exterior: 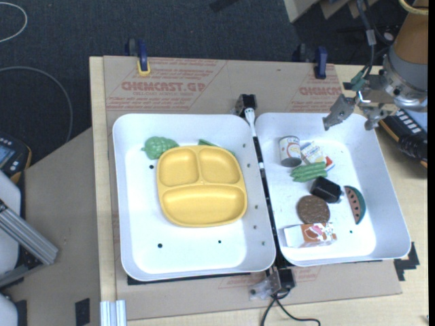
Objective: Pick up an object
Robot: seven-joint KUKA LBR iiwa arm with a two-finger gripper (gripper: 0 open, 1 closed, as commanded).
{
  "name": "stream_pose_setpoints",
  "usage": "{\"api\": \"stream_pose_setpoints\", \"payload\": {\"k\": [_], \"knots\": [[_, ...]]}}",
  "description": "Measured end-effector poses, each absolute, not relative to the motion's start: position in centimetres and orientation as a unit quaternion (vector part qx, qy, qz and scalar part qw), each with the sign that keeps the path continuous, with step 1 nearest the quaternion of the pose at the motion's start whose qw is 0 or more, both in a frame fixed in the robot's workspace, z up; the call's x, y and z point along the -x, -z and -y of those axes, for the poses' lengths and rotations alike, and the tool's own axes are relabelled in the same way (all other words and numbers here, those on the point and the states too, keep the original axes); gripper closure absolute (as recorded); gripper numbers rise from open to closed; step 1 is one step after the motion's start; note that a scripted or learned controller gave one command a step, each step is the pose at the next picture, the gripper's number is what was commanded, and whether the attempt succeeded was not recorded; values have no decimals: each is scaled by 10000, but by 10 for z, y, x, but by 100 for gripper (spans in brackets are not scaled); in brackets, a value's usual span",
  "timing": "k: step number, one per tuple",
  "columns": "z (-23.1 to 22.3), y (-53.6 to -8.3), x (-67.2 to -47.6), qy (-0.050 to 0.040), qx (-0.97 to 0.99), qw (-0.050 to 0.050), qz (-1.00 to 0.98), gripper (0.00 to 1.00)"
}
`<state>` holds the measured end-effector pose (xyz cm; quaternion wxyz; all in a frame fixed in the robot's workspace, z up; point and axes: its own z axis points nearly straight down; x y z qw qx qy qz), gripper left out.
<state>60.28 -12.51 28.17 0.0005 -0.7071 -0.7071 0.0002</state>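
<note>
Open and holding nothing, the grey two-finger pincer (353, 112) hangs over the right white bin's (387, 202) bare far edge, apart from the small tin can (289, 151).

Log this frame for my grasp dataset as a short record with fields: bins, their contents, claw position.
left bin: yellow three-compartment plastic plate; green leafy toy at the plate's upper left edge
right bin: small silver can, green bean pod, black block, brown round cookie, watermelon slice toy, white and orange carton
claw: above the right bin's far rim, holding nothing
</note>
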Motion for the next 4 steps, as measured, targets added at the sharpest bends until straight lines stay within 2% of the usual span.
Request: {"api": "stream_pose_setpoints", "payload": {"k": [1,2,3,4], "knots": [[125,-293,-603,8,7068,-12,7075,100],[108,-425,-564,54,7060,-69,7082,100],[49,-387,-525,-11,7049,28,7093,100],[-24,-399,-478,3,7038,18,7104,100]]}}
